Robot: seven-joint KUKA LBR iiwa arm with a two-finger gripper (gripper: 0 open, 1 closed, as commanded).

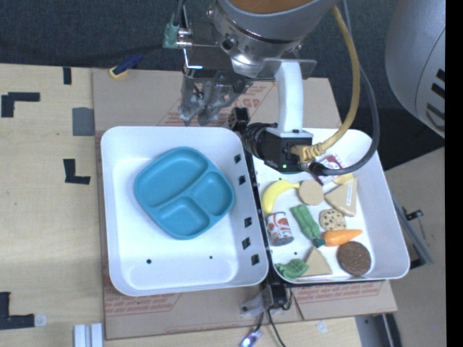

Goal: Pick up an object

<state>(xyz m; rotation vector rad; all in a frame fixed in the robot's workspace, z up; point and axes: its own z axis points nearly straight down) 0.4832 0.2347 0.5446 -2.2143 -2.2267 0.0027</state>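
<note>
my gripper (205,105) hangs over the far rim of the left bin (116,215), fingers near together, nothing between them | blue tray (184,191) lies in left bin | right bin (387,215) holds banana (278,191), carrot (341,236), can (279,228), cookie (354,258), crackers

Blue divided tray (184,191) in left bin (119,266). Right bin (387,230) holds banana (278,191), carrot (342,236), cookies, cheese wedges. Gripper (206,105) upper centre, above left bin's far edge.
</note>
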